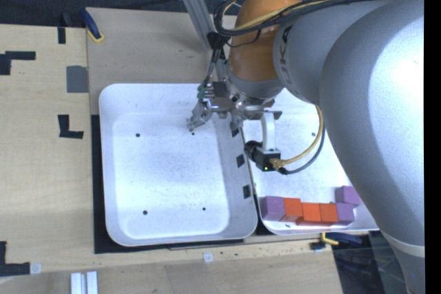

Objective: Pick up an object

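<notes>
The gripper is hanging over the upper right part of the left bin, close to its inner wall; its fingers are too small and blurred to tell whether they are parted, and nothing is showing between them. The blocks, purple and orange, are lying in a row at the near edge of the right bin, well apart from the gripper. Both bins are sitting on the surface.
</notes>
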{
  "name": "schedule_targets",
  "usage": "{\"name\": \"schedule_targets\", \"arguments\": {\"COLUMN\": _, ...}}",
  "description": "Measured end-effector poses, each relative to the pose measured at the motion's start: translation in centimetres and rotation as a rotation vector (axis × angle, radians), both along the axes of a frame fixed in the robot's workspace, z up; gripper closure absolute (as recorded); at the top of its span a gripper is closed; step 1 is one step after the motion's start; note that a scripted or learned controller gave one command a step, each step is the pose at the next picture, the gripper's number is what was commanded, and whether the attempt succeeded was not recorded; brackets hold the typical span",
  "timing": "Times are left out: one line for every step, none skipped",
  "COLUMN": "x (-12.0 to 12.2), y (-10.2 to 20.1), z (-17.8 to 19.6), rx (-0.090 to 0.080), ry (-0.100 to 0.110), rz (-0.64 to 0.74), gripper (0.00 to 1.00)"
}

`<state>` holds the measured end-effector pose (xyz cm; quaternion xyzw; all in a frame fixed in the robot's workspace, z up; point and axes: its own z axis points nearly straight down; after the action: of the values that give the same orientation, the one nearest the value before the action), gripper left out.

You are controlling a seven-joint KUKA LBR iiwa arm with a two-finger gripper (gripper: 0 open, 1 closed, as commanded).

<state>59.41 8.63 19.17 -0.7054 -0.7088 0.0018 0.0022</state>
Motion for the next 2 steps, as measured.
{"name": "schedule_targets", "arguments": {"x": 3.6, "y": -2.0, "z": 0.0, "rx": -0.002, "ry": -0.006, "rz": -0.004, "gripper": 0.00}}
{"name": "schedule_targets", "arguments": {"x": 4.3, "y": -6.3, "z": 1.8, "rx": -0.003, "ry": -0.006, "rz": -0.007, "gripper": 0.00}}
